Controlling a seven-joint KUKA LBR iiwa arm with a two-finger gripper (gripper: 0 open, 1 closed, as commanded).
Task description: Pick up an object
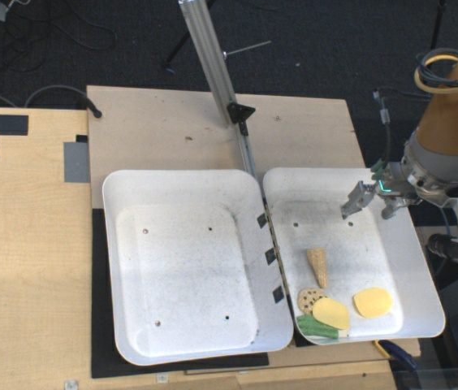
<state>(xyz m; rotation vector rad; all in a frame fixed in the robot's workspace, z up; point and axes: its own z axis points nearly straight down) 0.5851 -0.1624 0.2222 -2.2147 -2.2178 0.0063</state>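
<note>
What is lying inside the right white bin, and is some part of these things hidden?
Inside the right bin lie a tan cone, a round brown cookie, two yellow pieces and a green piece. One yellow piece covers part of the green piece, and what lies beneath cannot be seen.

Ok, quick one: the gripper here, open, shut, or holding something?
Gripper: open, holding nothing, above the right bin, apart from the items at its near end.
</note>
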